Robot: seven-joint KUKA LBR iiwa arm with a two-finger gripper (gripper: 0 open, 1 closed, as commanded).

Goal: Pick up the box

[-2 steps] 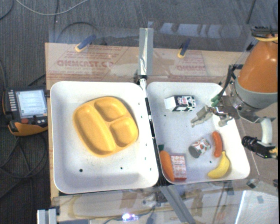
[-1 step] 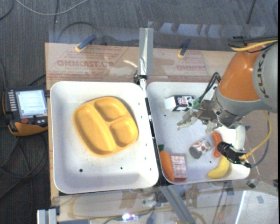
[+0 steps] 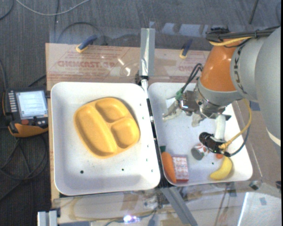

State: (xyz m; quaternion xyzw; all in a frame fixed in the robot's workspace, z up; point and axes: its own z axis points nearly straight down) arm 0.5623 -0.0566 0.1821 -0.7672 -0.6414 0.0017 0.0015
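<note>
Down at roughly six o'clock in the right bin (image 3: 240, 173), the box (image 3: 180, 168) lies flat near the front wall, a small pinkish-red carton with pale printing on its top face. Touching its nine-o'clock side is an orange carrot (image 3: 168, 166), lying lengthwise along the bin's left wall. At about three o'clock from the box, well apart from it, a yellow banana (image 3: 222, 169) curves in the front right corner. Between box and banana, toward one o'clock from the box, sits a small grey and red object (image 3: 198, 151) that is too small to identify, and just beside it a black fitting with cable (image 3: 210, 141) hangs from the arm. The gripper (image 3: 185, 111) hovers at twelve o'clock from the box, over the back half of the right bin, well clear of the carton; its pale fingers (image 3: 171, 110) stand spread apart with nothing between them. Above it the arm's orange band (image 3: 219, 72) and grey body reach in from three o'clock. At nine o'clock, the left bin (image 3: 66, 173) holds a yellow divided plate (image 3: 107, 125), turned at a slant. A handheld controller with a lit screen (image 3: 27, 106) rests on the floor further out at nine o'clock.
</note>
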